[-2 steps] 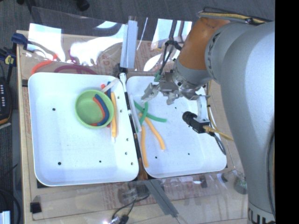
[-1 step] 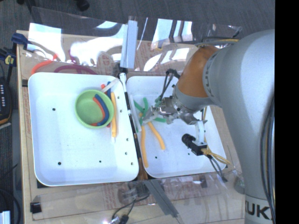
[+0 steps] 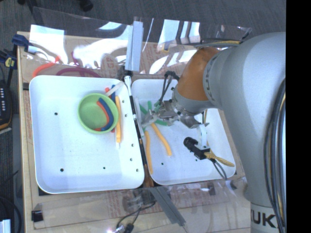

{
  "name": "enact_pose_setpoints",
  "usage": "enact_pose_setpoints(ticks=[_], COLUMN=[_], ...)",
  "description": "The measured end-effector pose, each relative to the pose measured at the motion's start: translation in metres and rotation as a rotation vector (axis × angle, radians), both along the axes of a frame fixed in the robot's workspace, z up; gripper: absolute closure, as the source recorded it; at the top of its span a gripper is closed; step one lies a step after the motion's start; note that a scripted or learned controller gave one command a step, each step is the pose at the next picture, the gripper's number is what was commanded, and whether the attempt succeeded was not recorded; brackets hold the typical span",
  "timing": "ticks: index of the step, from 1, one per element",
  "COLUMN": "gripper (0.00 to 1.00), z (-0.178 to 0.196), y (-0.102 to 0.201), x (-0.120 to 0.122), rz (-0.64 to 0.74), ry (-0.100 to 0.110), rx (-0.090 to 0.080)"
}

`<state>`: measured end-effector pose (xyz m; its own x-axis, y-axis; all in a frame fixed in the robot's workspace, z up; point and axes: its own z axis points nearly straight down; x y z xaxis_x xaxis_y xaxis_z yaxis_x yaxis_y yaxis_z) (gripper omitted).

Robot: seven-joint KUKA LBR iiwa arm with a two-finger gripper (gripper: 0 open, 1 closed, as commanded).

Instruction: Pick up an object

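Observation:
My gripper [image 3: 155, 114] is low in the right bin [image 3: 214, 176], near its upper left part, with the grey arm and its orange band [image 3: 192, 79] above it. It hovers among a few green pieces [image 3: 146, 107], and its tip is crowded and hard to read. Just below it lies an orange stick [image 3: 163, 140] at a slant. A second thin orange stick [image 3: 147, 154] runs along the bin's left wall.
In the left bin [image 3: 63, 154] a green bowl [image 3: 92, 113] holds blue and red pieces, and an orange stick [image 3: 117, 123] lies by its right side. The ridge between the bins [image 3: 137, 135] is close to the gripper's left.

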<state>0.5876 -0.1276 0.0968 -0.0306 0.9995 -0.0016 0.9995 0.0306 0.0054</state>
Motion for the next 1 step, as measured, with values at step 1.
enact_pose_setpoints(ticks=[1], gripper=[1.00], z=[0.0102], y=[0.0001], x=[-0.0006], rz=[0.001], ry=[0.005], rx=[0.003])
